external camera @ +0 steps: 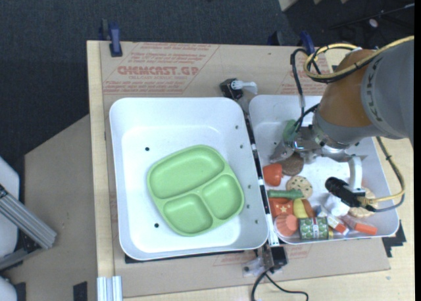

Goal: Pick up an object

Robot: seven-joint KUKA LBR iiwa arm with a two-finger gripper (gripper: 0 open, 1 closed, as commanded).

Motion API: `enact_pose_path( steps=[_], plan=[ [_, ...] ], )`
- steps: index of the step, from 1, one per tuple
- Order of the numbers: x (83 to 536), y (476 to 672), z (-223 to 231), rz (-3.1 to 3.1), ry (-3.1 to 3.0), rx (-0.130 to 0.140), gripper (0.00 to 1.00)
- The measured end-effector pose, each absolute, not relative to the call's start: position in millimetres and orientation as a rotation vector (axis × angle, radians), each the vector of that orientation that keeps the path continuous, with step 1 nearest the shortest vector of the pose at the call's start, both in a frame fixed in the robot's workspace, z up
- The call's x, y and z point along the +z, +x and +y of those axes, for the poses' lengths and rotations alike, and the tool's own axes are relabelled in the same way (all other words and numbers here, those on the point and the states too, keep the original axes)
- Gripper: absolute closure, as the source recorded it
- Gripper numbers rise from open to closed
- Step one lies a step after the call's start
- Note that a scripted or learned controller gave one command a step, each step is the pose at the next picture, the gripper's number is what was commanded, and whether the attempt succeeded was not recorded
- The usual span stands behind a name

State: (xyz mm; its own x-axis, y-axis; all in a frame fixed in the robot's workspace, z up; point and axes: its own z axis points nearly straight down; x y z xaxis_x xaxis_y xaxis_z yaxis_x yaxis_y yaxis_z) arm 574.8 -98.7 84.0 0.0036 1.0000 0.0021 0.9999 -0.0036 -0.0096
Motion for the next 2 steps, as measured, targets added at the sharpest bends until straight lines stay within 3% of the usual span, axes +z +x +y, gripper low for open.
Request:
enact_pose_path(
  steps=[1, 2],
  plan=[
    [95.5, 579.7, -98.3, -2.220, -2.225, -0.002, 1.00],
    [190.5, 562.2, -23.9, -2.234, -2.215, -0.013, 1.00]
  ],
)
